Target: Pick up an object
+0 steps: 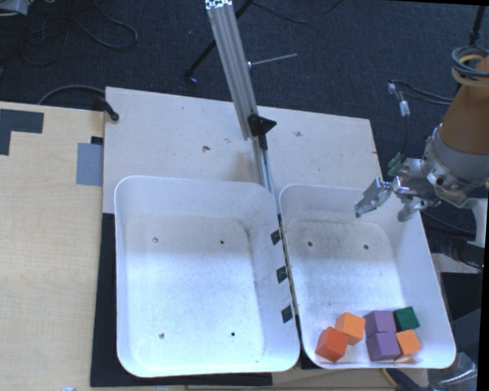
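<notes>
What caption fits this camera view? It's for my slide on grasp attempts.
KUKA arm's open claw hovers above the right bin's far end; coloured blocks sit clustered in its near corner.

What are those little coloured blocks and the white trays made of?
The blocks look like soft foam or painted wood: matte, no shine, slightly rounded edges; the picture leaves it open. The two white bins, left and right, look like moulded plastic: smooth rounded rims, faint sheen, with grey scuffs on the floors.
</notes>
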Available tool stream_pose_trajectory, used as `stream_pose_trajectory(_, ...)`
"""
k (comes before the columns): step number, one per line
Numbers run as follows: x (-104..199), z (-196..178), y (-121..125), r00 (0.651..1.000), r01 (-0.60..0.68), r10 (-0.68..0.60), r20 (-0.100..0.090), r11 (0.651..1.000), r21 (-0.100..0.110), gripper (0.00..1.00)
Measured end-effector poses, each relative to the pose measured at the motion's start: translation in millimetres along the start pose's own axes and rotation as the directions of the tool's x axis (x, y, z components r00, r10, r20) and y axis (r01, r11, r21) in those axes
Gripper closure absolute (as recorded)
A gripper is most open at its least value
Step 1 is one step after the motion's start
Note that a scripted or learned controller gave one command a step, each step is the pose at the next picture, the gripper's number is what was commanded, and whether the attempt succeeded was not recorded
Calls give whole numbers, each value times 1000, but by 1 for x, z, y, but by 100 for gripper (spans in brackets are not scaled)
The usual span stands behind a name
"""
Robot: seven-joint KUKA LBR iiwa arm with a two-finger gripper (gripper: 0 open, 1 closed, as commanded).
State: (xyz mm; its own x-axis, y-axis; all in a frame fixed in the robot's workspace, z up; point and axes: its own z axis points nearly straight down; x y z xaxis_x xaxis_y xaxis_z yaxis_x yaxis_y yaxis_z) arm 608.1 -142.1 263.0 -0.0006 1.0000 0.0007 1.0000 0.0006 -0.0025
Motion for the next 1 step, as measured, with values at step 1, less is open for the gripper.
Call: stream_pose_trajectory(1, 36, -14, -2, 1000, 3, -3, -1, 1000, -2, 0)
